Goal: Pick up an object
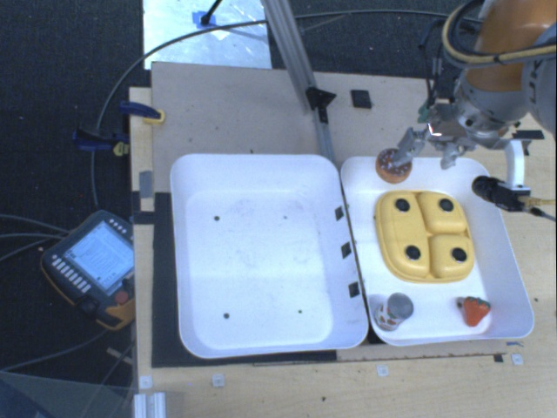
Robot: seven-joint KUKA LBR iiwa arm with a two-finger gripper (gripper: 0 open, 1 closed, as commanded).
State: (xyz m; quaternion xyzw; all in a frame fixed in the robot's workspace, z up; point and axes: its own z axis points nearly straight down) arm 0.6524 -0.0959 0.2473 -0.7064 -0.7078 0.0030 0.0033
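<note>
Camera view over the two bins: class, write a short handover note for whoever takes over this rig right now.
Gripper: at the far edge of the right bin, one finger beside a small round brown object; whether it is open or shut cannot be told, and no grasp is visible.
Right bin also holds: a yellow four-lobed piece in the middle, a small grey-topped cup at the near left corner, and an orange-red toy near the near right corner.
Done: nothing lifted.
Left: grasp one object and raise it.
</note>
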